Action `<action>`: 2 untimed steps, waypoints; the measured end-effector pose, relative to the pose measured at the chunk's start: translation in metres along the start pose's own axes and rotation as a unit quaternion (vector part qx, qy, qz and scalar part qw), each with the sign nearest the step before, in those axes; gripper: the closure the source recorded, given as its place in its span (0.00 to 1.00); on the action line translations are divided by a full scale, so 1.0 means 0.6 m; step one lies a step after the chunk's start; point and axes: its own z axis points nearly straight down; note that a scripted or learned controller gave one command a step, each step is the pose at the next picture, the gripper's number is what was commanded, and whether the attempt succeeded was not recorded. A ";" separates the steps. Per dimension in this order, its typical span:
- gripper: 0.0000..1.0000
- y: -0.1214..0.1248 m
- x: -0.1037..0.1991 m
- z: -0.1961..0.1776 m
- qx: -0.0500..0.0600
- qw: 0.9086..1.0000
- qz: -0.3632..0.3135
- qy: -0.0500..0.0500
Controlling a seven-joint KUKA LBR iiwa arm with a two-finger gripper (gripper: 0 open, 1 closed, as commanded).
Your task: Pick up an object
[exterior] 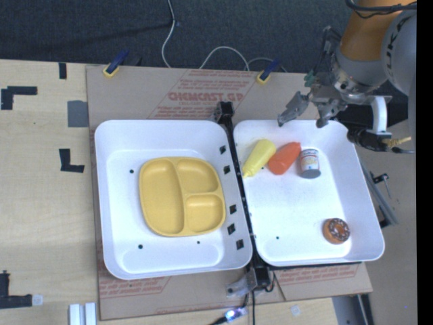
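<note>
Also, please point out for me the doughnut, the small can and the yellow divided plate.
doughnut (336,230), camera view, on its glazed top.
small can (310,162), camera view, on its label side.
yellow divided plate (181,196), camera view, on the central ridge.

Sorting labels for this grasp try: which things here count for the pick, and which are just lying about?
For the pick: gripper, open; yellow bottle; orange piece; small can; donut.

Lying about: yellow tray; cardboard; white cable.

Bright even overhead light, soft shadows, slightly grainy
</note>
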 end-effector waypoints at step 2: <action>0.00 0.005 0.000 0.092 -0.005 1.000 -0.001 -0.001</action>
